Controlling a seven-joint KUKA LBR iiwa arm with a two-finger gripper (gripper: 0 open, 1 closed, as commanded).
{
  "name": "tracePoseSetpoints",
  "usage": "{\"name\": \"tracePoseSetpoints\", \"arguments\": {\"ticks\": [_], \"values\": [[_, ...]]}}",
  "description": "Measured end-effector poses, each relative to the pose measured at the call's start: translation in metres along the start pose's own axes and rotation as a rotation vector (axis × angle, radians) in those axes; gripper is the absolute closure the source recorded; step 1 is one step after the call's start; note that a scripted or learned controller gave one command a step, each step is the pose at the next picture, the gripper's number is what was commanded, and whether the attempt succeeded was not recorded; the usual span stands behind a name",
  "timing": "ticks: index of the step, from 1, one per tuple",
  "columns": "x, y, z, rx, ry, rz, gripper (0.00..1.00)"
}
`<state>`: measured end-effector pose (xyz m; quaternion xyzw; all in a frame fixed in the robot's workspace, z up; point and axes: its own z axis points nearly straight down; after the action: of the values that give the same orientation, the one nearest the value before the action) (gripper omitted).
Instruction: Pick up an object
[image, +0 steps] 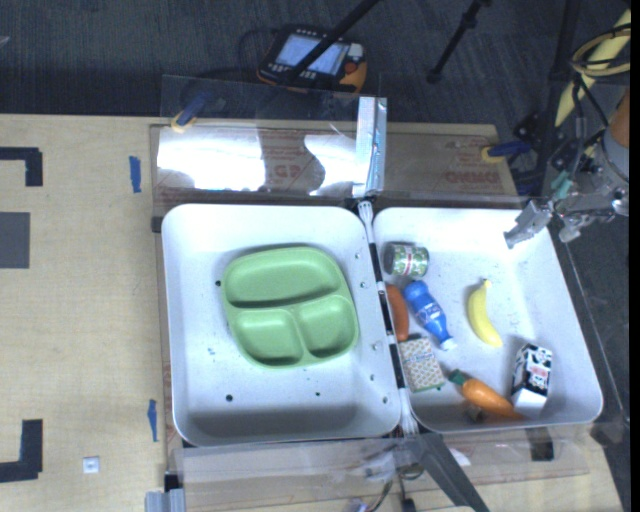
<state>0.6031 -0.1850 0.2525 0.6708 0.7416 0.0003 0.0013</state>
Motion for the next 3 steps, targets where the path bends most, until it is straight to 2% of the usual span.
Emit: {"name": "tracePoseSetpoints", "arguments": {"ticks": [1, 2, 3], "values": [[-0.010, -0.017, 0.167, -0.002, 0.000, -0.133, 0.00], [-0.003, -0.098, 0.092, 0.002, 0.003, -0.116, 0.00], [0.001, -0.110, 0.165, -0.005, 0.008, 0.231, 0.00]]}}
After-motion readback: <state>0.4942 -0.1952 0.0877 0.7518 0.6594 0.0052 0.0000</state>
